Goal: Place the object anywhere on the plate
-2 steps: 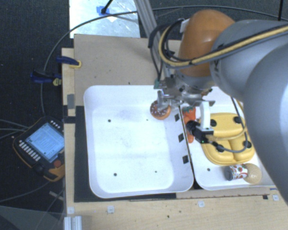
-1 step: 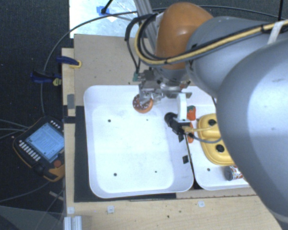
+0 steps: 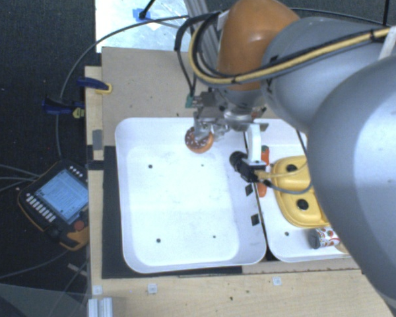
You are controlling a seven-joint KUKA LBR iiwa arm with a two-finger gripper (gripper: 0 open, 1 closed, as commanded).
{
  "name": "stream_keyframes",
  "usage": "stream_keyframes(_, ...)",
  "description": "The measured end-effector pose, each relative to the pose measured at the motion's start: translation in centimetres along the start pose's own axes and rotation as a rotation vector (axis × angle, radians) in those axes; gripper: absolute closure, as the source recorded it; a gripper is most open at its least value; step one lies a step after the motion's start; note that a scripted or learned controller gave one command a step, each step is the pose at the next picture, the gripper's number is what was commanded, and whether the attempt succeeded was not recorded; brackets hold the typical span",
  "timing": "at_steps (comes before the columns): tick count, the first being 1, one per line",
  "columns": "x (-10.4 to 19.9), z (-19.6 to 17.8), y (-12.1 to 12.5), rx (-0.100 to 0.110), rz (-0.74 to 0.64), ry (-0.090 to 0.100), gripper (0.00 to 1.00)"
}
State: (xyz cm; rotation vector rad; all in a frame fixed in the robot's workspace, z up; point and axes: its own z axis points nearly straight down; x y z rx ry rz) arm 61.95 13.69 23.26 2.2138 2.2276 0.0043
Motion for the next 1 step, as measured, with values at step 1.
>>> stream_keyframes(1,0.01,0.08,-0.01,0.001,0.0,-0.001,0.0)
